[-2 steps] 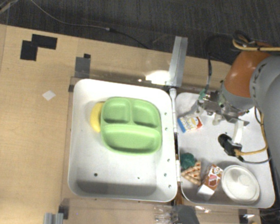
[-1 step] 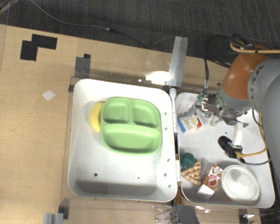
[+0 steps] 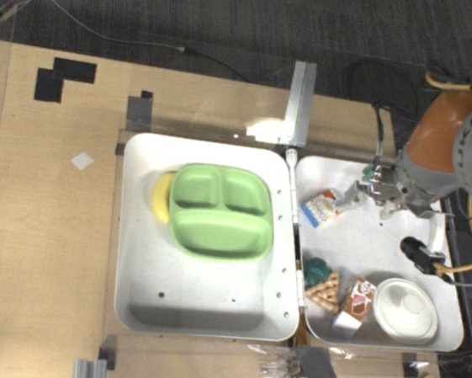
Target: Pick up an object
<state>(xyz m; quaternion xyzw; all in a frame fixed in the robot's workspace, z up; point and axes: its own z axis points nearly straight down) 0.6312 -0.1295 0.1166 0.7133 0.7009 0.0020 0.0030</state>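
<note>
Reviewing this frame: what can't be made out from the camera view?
- End effector: too small and blurred in the camera view to read its state.
- Yellow object: mostly hidden under the green divided tray in the left bin.
- Small packets in the right bin: print too small to read.
- Arm: cut off by the right edge.
</note>
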